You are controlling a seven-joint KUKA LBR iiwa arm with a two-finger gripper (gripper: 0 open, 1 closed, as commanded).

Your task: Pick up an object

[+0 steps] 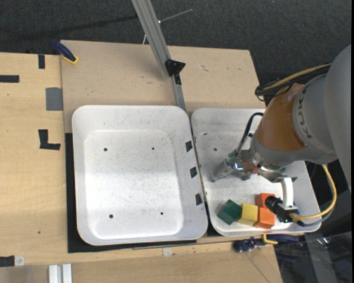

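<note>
Not yet done: gripper [224, 170] low over the floor of the right bin [215, 125], finger state impossible to tell, nothing seen held, with green block [228, 211], yellow block [248, 213] and orange block [264, 217] lying untouched near the front wall.

I see two bins side by side on the bench [23, 158]: the left bin [133, 173] and the right bin [215, 128], their inner rims touching. A slanted metal pole [156, 34] runs down from the far edge to the seam between them. In the right bin, a row of blocks sits against the near wall: one block [229, 211] leftmost, a second [249, 213] just right of it, a third [264, 216] touching that. The gripper [230, 167] hangs over the middle of the right bin, behind the blocks, with the arm [295, 122] reaching in from the right. A clamp [65, 51] lies at the bench's far-left corner.
</note>
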